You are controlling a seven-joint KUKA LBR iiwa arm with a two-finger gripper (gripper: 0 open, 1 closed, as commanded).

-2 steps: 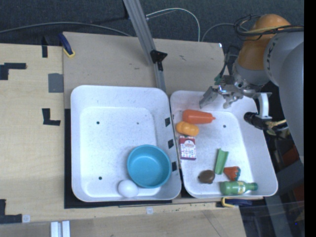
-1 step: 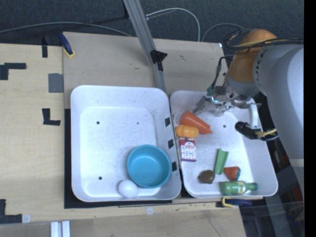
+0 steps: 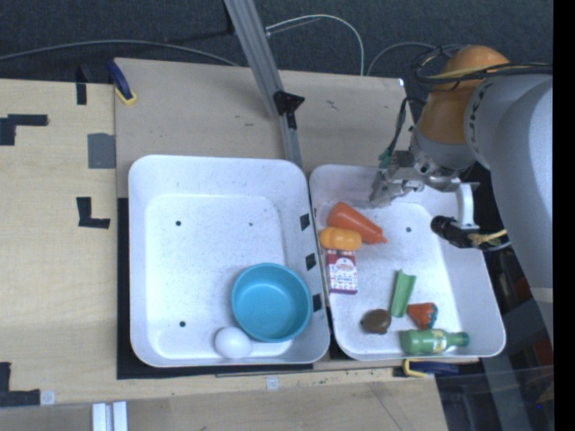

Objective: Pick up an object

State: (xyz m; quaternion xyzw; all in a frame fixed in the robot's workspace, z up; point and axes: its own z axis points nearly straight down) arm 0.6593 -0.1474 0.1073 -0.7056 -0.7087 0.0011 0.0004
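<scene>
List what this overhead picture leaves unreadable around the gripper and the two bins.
- Gripper, camera view: small and blurred; finger state and any contact unreadable.
- Red packet: print too small to read.
- Brown lump: too blurred to identify.
- Blue bowl: covers part of the left bin floor beside the white ball.

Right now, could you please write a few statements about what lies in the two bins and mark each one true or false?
1. The blue bowl sits in the left bin. True.
2. The white ball lies in the right bin. False: it is in the left bin, beside the bowl.
3. The green bottle lies on its side. True.
4. The gripper hangs over the left bin. False: it is over the right bin's far end.
</scene>
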